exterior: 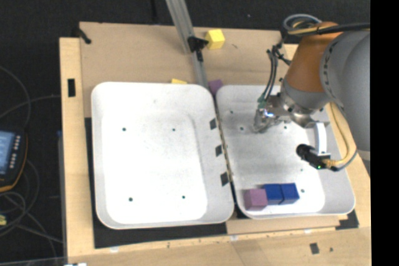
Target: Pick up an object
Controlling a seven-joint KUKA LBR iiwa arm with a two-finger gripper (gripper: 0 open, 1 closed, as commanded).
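Observation:
In the right bin, a purple block and a blue block lie side by side against the front wall. My gripper hangs over the back half of that bin, well behind both blocks, with bare bin floor beneath it. The arm's grey body and orange band reach in from the right and cover the bin's back right corner. I see nothing held at the gripper's tip.
The left bin sits beside the right one, several dark clips along the shared edge. A slanted metal pole rises behind the bins. A yellow block rests on the bench at the back; small yellow and purple pieces lie behind the bins.

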